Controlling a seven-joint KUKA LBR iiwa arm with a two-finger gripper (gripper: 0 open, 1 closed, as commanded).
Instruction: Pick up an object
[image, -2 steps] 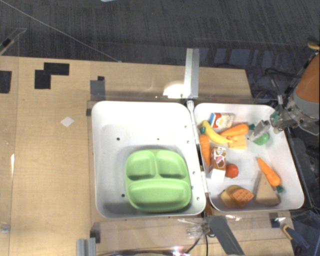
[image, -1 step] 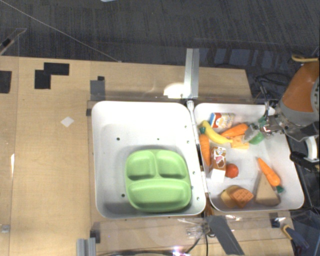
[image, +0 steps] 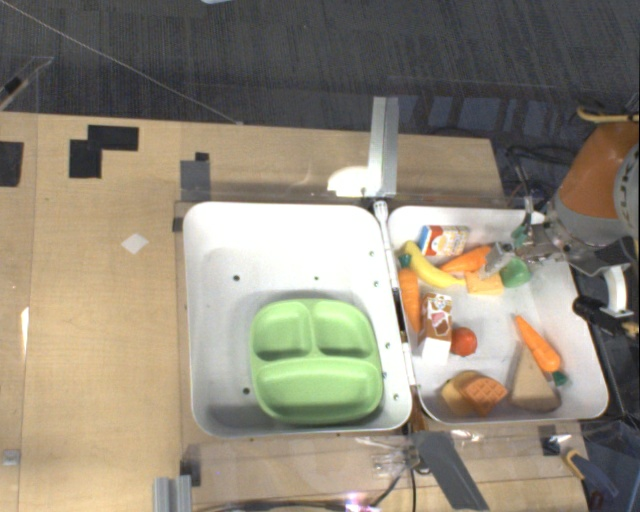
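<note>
Bench (image: 100, 330): one, pale wood, with black marks at the far left. Wide bare room is seen left of the bins.

Bins: two, white, shallow, side by side and touching along a shared edge. The left bin (image: 230, 260) holds one item only, with bare floor along its far and left sides. The right bin (image: 590, 395) is crowded on its left half; some bare floor is left at its middle and far right corner.

Arm (image: 600, 185): one, grey with an orange band, entering from the right over the far right corner of the right bin.

Tray (image: 315, 360): one, green, three compartments, lying flat in the near half of the left bin, close to the shared edge.

Gripper (image: 522, 250): one, low over the far part of the right bin, just beside the green ball. Whether its fingers are apart or together cannot be told; nothing is seen held.

Right bin contents, loose:
- Carrots: three. One (image: 540, 345) at the right, well apart from the rest; one (image: 468, 261) at the far side by the banana; one (image: 409, 298) along the shared edge.
- Banana (image: 432, 270): one, yellow.
- Waffle (image: 479, 390): one, brown, near edge.
- Cartons: two, one (image: 445, 240) at the far side, one (image: 436, 318) mid-left. Printing is too small to read.
- Green ball (image: 515, 272): one.
- Tomato (image: 463, 342): one, red.
</note>
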